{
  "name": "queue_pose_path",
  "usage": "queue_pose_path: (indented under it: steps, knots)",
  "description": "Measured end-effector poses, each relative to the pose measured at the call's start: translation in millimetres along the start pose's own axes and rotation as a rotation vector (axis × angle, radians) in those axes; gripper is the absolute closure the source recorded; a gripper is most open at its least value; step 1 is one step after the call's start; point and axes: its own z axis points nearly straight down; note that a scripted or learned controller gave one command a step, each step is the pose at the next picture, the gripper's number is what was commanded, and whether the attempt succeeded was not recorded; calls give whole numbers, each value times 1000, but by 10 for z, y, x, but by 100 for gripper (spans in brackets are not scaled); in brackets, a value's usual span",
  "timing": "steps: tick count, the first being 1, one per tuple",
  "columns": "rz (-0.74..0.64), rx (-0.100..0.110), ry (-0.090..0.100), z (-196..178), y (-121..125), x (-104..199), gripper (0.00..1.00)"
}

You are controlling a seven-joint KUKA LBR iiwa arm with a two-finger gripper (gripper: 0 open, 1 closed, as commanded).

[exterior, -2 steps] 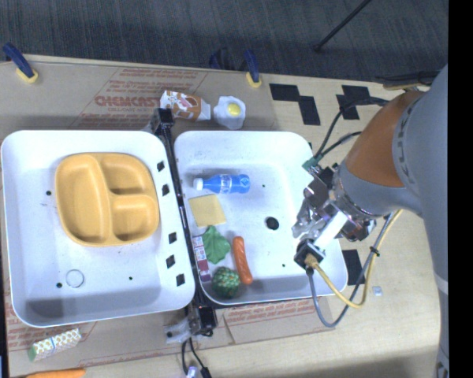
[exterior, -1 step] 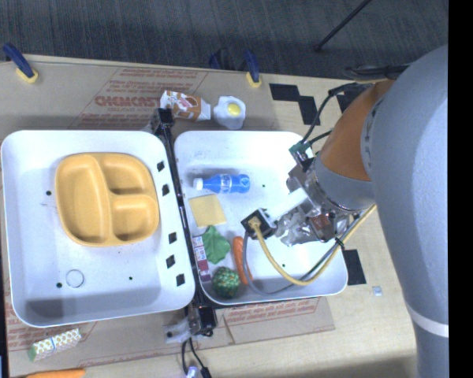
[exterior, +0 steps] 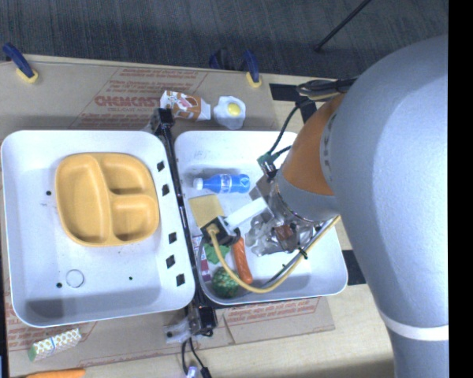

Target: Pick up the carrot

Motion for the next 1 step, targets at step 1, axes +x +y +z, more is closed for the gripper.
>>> queue_pose_path:
  steps: [1]
  knots:
    - [63, -1, 2, -350, -53, 17, 100]
